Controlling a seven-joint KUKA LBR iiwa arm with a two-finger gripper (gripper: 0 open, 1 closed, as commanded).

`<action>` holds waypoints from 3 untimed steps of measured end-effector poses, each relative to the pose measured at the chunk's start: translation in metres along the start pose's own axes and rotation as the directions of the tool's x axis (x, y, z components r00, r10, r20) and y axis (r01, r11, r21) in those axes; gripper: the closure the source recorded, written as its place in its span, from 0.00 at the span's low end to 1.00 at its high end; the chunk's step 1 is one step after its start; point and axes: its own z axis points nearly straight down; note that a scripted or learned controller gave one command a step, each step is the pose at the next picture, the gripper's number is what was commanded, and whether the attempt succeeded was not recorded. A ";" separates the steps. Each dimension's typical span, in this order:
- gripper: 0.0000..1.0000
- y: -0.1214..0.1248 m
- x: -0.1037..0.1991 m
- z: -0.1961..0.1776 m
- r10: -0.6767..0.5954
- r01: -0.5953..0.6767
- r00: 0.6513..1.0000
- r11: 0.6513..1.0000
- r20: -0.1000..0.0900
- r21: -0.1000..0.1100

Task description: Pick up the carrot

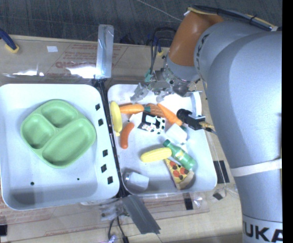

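Note:
The carrot (132,108), long and orange, lies crosswise near the far end of the right bin (207,151). A second orange tapered piece (167,114) slants away from it to the right. My gripper (149,91) hangs just above and behind the carrot, at the bin's far wall. Its metal fingers (138,92) are spread, and nothing shows between them. The grey arm with its orange band comes in from the upper right.
Around the carrot lie a yellow banana (116,116), an orange-red sausage (126,134), a black-and-white cube (154,121), a white block (176,133), a yellow piece (155,155), a green bottle (181,157), a pizza slice (179,174) and a pale cup (136,180). The left bin (14,186) holds a green divided plate (58,132).

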 end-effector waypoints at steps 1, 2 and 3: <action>0.00 -0.020 -0.034 0.061 0.128 -0.128 0.992 0.992 0.000 -0.012; 0.00 -0.005 -0.092 0.066 0.077 -0.077 0.997 0.997 -0.005 0.000; 0.00 -0.033 -0.090 0.069 0.097 -0.097 0.995 0.995 -0.001 0.003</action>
